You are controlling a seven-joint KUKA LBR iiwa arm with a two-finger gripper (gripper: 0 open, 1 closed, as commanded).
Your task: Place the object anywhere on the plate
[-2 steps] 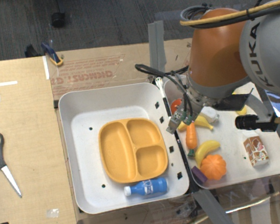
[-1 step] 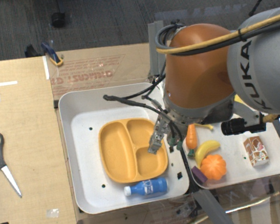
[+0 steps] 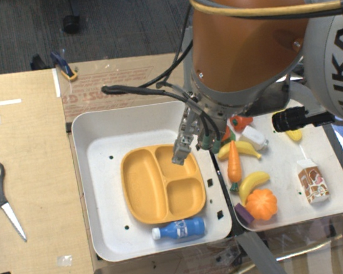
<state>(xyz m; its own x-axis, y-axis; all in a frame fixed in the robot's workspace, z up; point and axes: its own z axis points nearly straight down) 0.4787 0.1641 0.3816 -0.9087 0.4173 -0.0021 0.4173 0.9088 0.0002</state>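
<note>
Gripper (image 3: pixel 184 147) hung over the plate (image 3: pixel 144 188), right rim; couldn't tell its finger state, possibly nothing held. Bottle (image 3: pixel 179 229) lay just below the plate: light, rigid, slick, likely rolls. Grab mid-body, across.
</note>
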